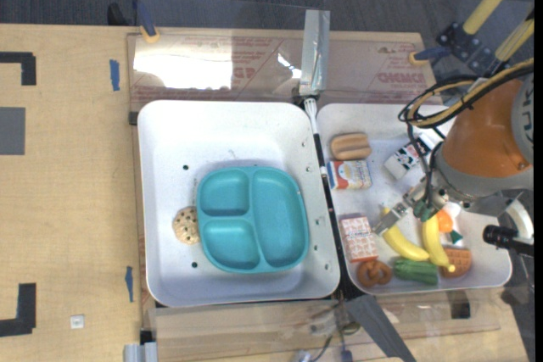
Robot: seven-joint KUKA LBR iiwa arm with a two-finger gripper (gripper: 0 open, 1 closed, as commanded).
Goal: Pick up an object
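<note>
Pincer (405, 209) low in right bin (386, 116), over the bananas; open or clenched, cannot tell. Nearest, along front wall: red tomato-like piece (373, 271), green cucumber (415, 270), carrot (457, 261). Just behind: two yellow bananas (422, 239), curved, side by side, touching pincer tip. Left of those, red-patterned packet (359, 236) by the divider. Further back: white carton (350, 175), hot dog bun (350, 145), small box (402, 160). Bare floor at back only. Left bin (221, 123): teal divided tray (252, 219), cookie (186, 225) at its left edge, open margin around. Tabletop (59, 182) beyond left.
</note>
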